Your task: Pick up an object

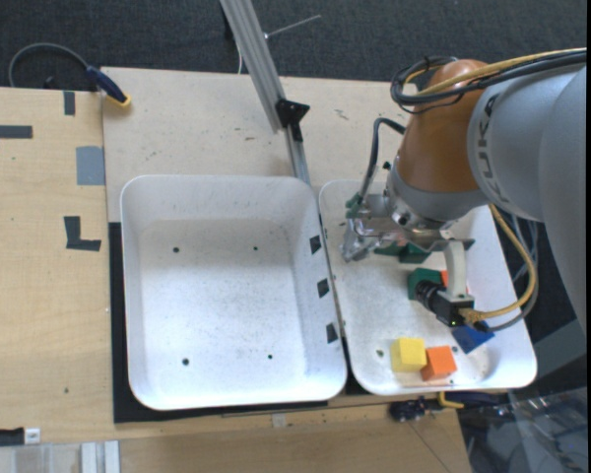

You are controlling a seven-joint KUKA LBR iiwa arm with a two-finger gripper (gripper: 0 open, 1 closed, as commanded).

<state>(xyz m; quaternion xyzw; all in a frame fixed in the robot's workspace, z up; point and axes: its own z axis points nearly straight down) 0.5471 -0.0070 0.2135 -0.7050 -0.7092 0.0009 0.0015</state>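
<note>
My gripper (360, 242) hangs low over the upper left part of the right bin (374, 363), under the grey and orange wrist. A green object (411, 252) lies just right of it, partly hidden by the wrist. Another green piece (424, 284) sits a little lower. Near the bin's front edge rest a yellow block (409, 354) and an orange block (439, 363) side by side, with a blue block (472, 338) to their right. I see nothing between the gripper's fingers.
The left bin (227, 294) lies beside the right one. A slanted metal rail (261, 62) crosses above the bins. A black cable plug (448, 308) dangles from the wrist over the right bin.
</note>
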